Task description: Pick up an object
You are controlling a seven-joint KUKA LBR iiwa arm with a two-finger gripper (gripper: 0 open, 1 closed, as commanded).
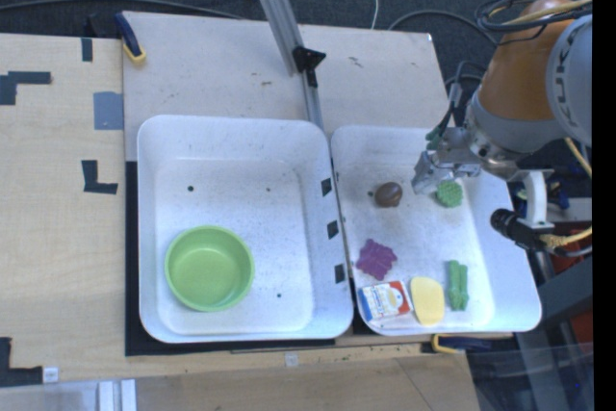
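Observation:
My gripper (435, 176) hangs over the upper right part of the right bin (500, 303), below the grey and orange arm. A small round green object (449, 196) lies just beside and below the gripper's tip; whether they touch I cannot tell. A brown rounded object (388, 195) sits to the gripper's left. Toward the front of this bin lie a purple knobbly piece (376, 258), a white and red packet (384, 301), a yellow oval object (427, 299) and a green block (456, 285).
The left bin (164, 149) holds a light green bowl (209, 268) at its front left. A grey metal rail (279, 5) slants from the back to the divide between the bins. Black cables run by the arm on the right.

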